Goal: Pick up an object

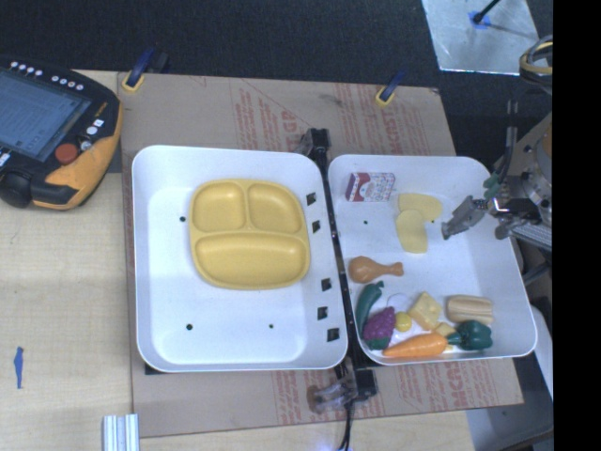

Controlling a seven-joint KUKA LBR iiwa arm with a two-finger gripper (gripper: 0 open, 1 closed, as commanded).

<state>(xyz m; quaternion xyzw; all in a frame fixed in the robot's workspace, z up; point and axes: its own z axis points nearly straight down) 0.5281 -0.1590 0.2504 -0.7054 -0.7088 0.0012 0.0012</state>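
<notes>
Two shallow white bins sit side by side on the bench, and all the loose toy food lies in the right bin (pixel 507 252). Nearest the camera, along that bin's 6 o'clock wall, an orange carrot (pixel 416 348) touches a dark green vegetable (pixel 474 336) at its 3 o'clock end. Just behind them, a purple grape bunch (pixel 379 325), a green pod (pixel 368 301), a yellow wedge (pixel 425 309) and a tan bread roll (pixel 469 307) crowd close together. Further back, a brown drumstick (pixel 376 270) lies alone near the bin's 9 o'clock wall.

The gripper (pixel 458 222) reaches in from the bin's 3 o'clock side, tilted down and toward 8 o'clock, over bare bin floor. Whether it is open or closed cannot be told from this view, and no object is seen within it. The closest object is a pale yellow slice (pixel 411 232) just beside its tip at 9 o'clock, apart from it. A second yellow slice (pixel 420 205) lies at about 10 o'clock. The cluster by the carrot is well apart, at 6 o'clock from the tip.

Beyond, a red-and-white carton (pixel 369 187) lies in the bin's 11 o'clock corner. The left bin (pixel 160 327) bears a yellow divided plate (pixel 250 233).
</notes>
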